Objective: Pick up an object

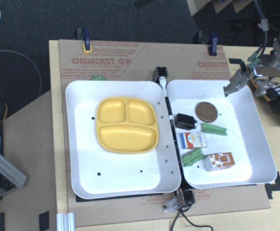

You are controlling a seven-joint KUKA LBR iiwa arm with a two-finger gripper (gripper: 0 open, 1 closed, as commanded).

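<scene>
1. Looks like pre-grasp: the gripper (236,84) hangs over the right bin's (260,143) far-right corner, holding nothing; can't tell its spread.
2. Next it needs to drop onto something, maybe the brown disc (207,111) just inside that corner.
3. Count: one disc, one black block (184,121), two green pieces (214,129), two small cartons (220,161), one yellow tray (127,124) next door.

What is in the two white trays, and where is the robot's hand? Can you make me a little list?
left bin: yellow plate with three sections
right bin: brown round disc, black block, two green pieces, small red, white and blue packet, small carton
hand: above the right bin's far right corner, holding nothing that I can see
hand open or shut: cannot tell
under the bins: brown board
</scene>
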